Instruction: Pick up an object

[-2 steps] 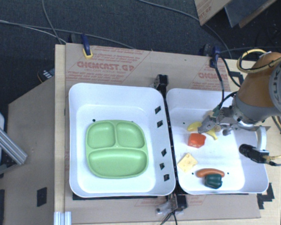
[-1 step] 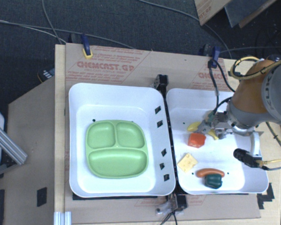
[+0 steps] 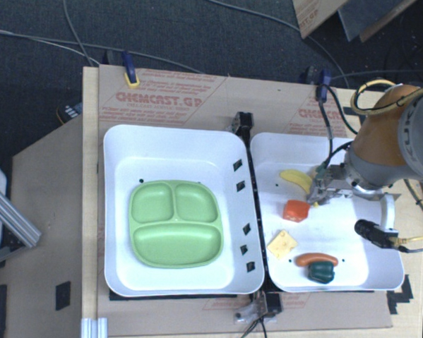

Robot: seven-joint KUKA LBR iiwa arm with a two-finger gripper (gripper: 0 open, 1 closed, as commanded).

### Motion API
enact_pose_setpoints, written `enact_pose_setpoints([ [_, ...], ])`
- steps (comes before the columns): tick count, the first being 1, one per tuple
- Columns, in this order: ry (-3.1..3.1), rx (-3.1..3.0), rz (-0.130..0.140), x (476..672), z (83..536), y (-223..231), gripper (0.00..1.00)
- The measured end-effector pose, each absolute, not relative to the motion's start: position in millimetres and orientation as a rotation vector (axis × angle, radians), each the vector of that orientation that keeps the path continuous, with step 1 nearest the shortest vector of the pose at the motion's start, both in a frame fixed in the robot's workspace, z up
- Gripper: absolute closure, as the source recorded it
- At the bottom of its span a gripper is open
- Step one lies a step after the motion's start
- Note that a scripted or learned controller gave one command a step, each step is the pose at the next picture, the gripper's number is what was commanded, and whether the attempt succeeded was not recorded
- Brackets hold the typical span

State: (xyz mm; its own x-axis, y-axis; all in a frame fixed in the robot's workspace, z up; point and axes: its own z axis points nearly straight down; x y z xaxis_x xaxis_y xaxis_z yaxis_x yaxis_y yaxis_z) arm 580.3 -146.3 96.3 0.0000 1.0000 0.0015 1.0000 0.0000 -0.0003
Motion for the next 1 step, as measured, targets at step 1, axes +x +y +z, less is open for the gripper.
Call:
enact_pose_setpoints([
  [1, -2.225, -2.223, -0.004, 580.3, 140.5, -142.0, 1.00],
])
